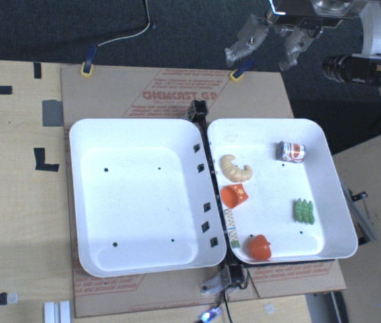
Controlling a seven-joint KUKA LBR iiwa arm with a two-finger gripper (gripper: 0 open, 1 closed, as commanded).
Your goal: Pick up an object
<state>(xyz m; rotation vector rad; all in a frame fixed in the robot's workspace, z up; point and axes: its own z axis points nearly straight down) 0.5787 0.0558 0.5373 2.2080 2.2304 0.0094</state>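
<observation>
Overhead, the two-finger gripper [266, 51] is hanging beyond the right white bin's [325, 180] far edge, fingers spread wide and holding nothing. The small red-and-white can [290, 152] is lying near that bin's far right corner; probably light, stiff, slippery, best pinched across its sides.

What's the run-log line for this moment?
gripper: open, above bench beyond bins, holding nothing | right bin: can, croissant, green item | pick: not begun

Red lettering "CHEMCAST" stands on the brown board [177, 93] behind the bins.
</observation>
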